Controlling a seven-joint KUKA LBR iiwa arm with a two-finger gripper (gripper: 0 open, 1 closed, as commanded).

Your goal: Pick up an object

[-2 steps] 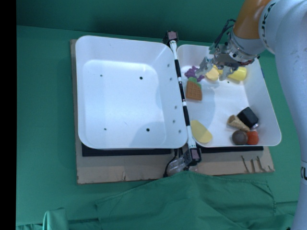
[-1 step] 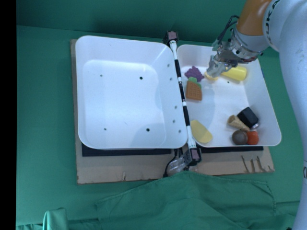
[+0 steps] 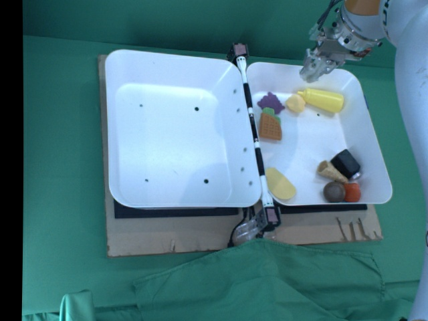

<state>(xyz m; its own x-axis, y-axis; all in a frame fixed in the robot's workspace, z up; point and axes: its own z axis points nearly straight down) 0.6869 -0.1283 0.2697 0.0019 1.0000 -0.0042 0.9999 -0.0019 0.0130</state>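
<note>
My gripper (image 3: pixel 315 70) hangs over the far edge of the right bin (image 3: pixel 374 142), just above and left of a yellow mustard bottle (image 3: pixel 323 99) lying on its side. Nothing shows between its fingers. Beside the bottle sit a small yellow piece (image 3: pixel 295 103) and a purple grape bunch (image 3: pixel 270 101). An orange waffle-patterned piece with a green top (image 3: pixel 270 125) lies below the grapes. At the near right corner are a cone (image 3: pixel 331 171), a black block (image 3: pixel 346 162), a brown ball (image 3: pixel 334 192) and a red-orange ball (image 3: pixel 352 192). A yellow banana-like piece (image 3: pixel 281 184) lies at the near left.
The left bin (image 3: pixel 134 72) sits beside the right one, split from it by a black-and-white rod (image 3: pixel 253 122). Both rest on brown cardboard (image 3: pixel 167 236). Green cloth (image 3: pixel 267 279) bunches up at the front edge.
</note>
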